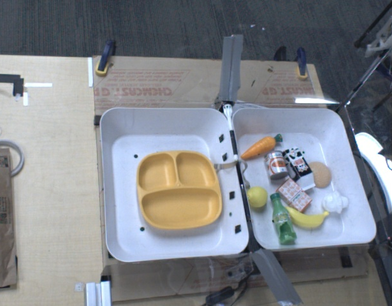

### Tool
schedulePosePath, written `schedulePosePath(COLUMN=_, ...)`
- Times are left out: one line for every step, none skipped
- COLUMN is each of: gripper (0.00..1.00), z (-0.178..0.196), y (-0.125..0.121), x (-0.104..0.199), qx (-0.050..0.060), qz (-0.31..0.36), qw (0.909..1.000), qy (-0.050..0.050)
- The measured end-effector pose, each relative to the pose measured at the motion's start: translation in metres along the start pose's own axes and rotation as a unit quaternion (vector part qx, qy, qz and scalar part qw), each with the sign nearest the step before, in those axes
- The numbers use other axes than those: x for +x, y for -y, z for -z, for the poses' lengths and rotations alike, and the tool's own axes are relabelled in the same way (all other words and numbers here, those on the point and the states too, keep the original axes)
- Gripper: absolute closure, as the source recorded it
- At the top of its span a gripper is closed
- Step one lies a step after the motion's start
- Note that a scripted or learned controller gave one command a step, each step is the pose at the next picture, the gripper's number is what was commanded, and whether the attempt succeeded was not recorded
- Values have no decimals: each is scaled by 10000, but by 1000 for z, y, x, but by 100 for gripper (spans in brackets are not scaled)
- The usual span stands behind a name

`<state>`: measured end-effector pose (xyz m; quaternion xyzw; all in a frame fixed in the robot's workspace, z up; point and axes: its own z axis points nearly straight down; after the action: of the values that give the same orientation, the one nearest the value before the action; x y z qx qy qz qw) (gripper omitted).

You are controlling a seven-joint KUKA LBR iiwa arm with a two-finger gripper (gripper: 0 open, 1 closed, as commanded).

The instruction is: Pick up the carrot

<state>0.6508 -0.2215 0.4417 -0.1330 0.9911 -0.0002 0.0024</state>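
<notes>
The carrot [259, 146], orange with a green top, lies tilted in the upper left part of the right bin [348, 139], close to the divider between the two bins. Its green end points up and to the right. Nothing touches it from above.
Around the carrot in the right bin are a small can [276, 165], a black and white carton [299, 167], a round biscuit [321, 174], a pink box [294, 195], a lemon [257, 197], a green bottle [283, 220], a banana [308, 218] and a white object [334, 203]. The left bin [119, 171] holds a yellow divided plate [179, 189].
</notes>
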Motion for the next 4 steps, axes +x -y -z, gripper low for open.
schedulePosePath(gripper=0, z=0, y=0, x=0, qx=-1, qz=-2, qw=10000, qy=0)
schedulePosePath(gripper=0, z=0, y=2, x=-10, qx=-7, qz=2080, qw=9781, qy=3)
schedulePosePath(gripper=0, z=0, y=3, x=-9, qx=-7, qz=2079, qw=9781, qy=3)
schedulePosePath(gripper=0, z=0, y=3, x=-9, qx=-7, qz=2080, qw=9781, qy=3)
